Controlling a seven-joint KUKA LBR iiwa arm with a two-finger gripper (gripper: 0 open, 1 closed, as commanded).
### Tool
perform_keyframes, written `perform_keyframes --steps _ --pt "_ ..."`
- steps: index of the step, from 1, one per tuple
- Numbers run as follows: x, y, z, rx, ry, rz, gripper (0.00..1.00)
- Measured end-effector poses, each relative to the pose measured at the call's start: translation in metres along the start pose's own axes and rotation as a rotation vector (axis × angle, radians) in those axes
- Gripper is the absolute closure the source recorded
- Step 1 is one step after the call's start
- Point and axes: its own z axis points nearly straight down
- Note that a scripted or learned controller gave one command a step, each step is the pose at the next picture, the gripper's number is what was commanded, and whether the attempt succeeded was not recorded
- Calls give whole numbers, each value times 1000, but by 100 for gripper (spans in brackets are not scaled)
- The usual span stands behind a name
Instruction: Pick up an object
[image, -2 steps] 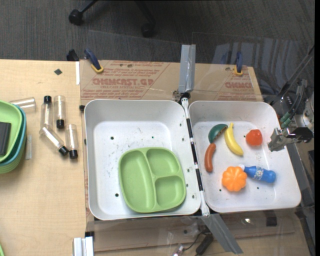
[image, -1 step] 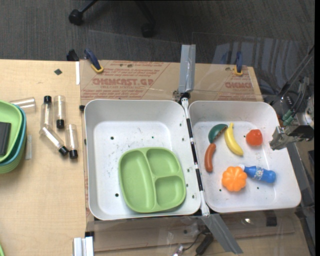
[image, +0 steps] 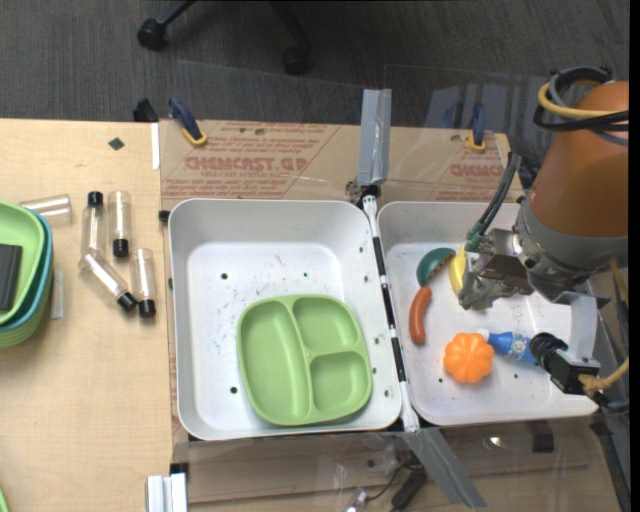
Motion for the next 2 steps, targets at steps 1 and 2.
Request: perform_keyframes --steps 1,2 --pt "81 -13 -43 -2 -1 -77 100" --pt "80 -12 -51 0 -4 -80 100"
